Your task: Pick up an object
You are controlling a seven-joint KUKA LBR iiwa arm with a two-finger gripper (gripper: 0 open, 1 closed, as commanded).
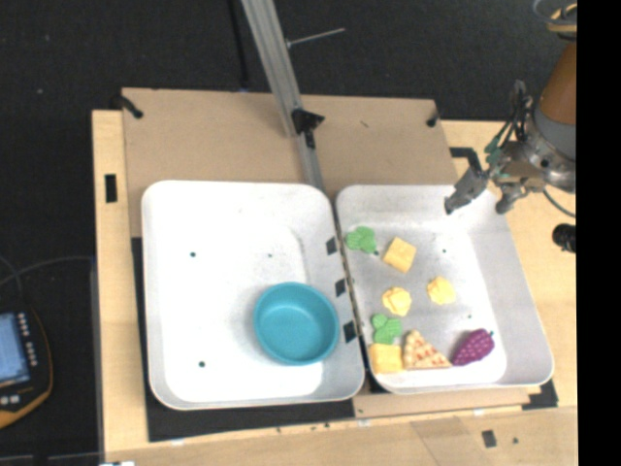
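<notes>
One blue bowl [291,322] sat in the left bin [194,221]; seven toy foods (two green, four yellow-toned, one purple grapes [473,347]) filled the right bin [505,289], whose far-right corner the empty gripper [482,193] overhung, fingers spread.

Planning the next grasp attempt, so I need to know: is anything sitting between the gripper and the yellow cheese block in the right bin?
Nothing visible does. The gripper is over the right bin's far right corner, and the stretch of bin floor between it and the yellow cheese block is bare. The nearest piece, the green broccoli, lies on the block's far side.
</notes>
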